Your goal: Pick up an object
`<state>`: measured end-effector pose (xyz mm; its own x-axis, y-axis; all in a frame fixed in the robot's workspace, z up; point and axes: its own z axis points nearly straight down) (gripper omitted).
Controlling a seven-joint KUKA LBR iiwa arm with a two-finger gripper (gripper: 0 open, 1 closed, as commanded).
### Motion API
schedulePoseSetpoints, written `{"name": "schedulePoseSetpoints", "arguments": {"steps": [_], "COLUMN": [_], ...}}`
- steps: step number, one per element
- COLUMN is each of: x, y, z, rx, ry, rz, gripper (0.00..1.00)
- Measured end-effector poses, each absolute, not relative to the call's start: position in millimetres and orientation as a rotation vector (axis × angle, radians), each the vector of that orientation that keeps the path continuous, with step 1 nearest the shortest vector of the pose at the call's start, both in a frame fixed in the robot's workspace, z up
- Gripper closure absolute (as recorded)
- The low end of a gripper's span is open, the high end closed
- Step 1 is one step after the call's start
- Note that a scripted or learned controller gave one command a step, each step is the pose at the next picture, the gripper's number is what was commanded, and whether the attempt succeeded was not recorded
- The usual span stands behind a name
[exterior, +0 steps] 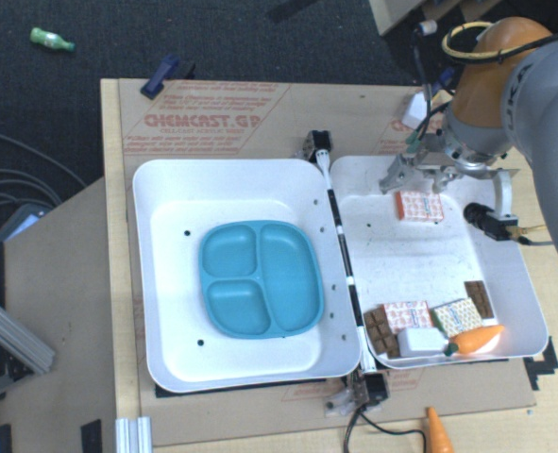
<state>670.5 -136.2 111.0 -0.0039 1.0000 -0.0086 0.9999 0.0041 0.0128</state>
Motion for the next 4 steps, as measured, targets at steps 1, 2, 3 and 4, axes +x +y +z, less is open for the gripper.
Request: {"name": "schedulePoseSetpoints", "arguments": {"steps": [1,2,3,4], "x": [668.8,670.3,670.1,670.9], "y": [-134,-136,-135,-135], "z": [89,101,101,111], "rx": [2.215,2.208,2.209,2.207], "ry": [2.219,2.215,2.215,2.214], "rz": [0.003,0.005,0.004,0.006], "gripper": [0.00,1.00,0.00,1.00]}}
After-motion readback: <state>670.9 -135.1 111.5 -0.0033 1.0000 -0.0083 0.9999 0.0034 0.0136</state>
